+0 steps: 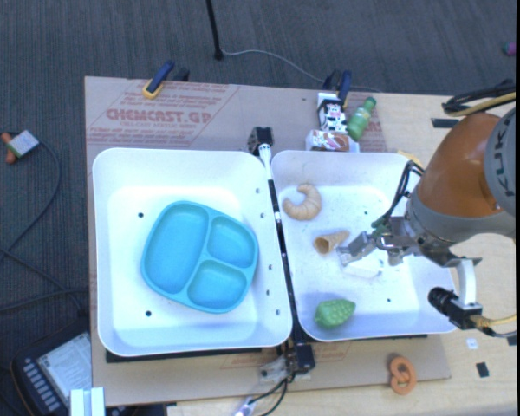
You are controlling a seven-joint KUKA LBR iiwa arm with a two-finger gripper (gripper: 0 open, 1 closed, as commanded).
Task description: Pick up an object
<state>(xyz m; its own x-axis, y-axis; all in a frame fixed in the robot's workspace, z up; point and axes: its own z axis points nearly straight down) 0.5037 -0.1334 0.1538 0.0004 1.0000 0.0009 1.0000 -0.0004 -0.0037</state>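
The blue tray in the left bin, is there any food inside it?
No food shows: the blue tray has three bare compartments. It covers part of the left bin's floor, so what lies underneath stays hidden.

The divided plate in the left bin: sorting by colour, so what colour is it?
Light blue, seen in the camera view: divided plate.

Both bins look like smooth white plastic with a slight sheen, the left bin [113, 180] and the right bin [364, 176] alike. The blue divided tray [199, 256] is glossy plastic too. At about 12 o'clock from it, the croissant [303, 202] looks matt and toy-like, and the green lump [334, 312] at 6 o'clock in the right bin has a bumpy, rough surface. The bench board [182, 115] reads as flat matt cardboard or wood with red print. The floor [69, 42] looks like dark ribbed carpet. The arm [459, 180] has a smooth orange shell.
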